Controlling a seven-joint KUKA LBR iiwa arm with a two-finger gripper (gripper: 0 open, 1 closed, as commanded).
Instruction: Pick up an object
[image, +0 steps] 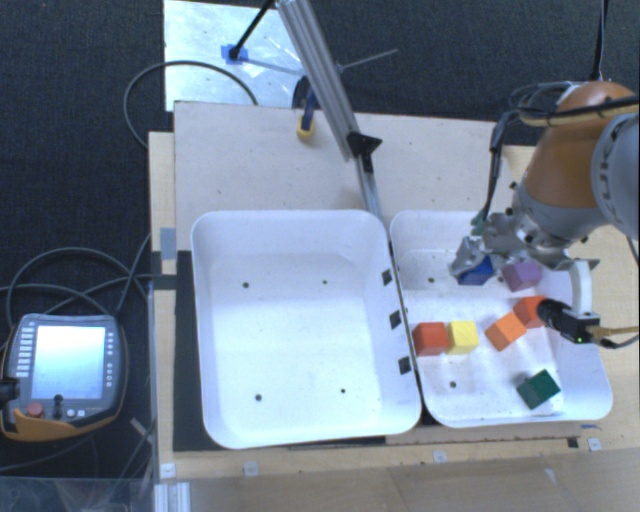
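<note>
Grasp approach, right-hand shallow white bin (440, 410): two-finger gripper (474, 262) sat low over a small blue block (482, 270).
Jaw state could not be told. Purple block (521, 274) lay just beside; judged next move: close, then lift straight up.

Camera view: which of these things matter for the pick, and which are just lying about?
For the job:
- gripper, low in the right bin
- blue block at its tip
- purple block
- red block
- yellow block
- orange block
- green block

Lying about:
- left bin
- teach pendant
- metal pole
</note>
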